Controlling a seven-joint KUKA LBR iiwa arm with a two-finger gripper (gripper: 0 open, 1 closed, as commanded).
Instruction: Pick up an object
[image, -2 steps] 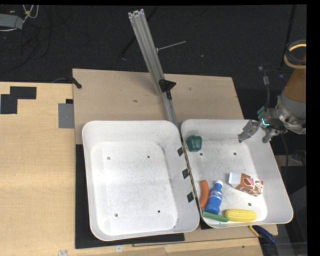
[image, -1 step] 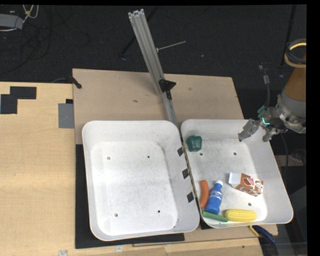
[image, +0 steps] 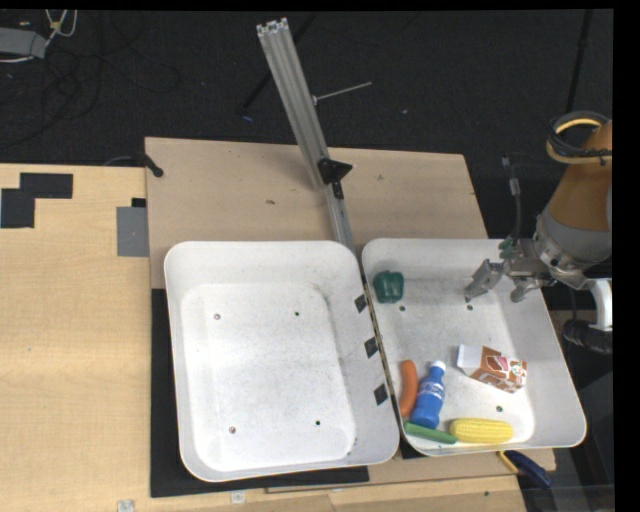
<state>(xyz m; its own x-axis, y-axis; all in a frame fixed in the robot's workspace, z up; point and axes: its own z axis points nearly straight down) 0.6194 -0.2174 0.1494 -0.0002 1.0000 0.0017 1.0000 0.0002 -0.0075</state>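
My gripper (image: 497, 287) hangs over the far right part of the right bin (image: 530, 315), fingers spread open with nothing between them. Below it in the same bin lie a brown and white carton (image: 497, 369), a blue bottle with a white cap (image: 430, 394), an orange carrot (image: 408, 386), a yellow corn cob (image: 482, 430) and a thin green piece (image: 430, 434). A green object (image: 388, 286) sits near the bin's far left corner. The gripper is well apart from all of them.
The left bin (image: 200, 262) lies beside the right one, with a divider edge (image: 370, 345) between them. A slanted metal rail (image: 300, 120) rises behind the bins. The arm's orange band (image: 580, 190) is at the right edge.
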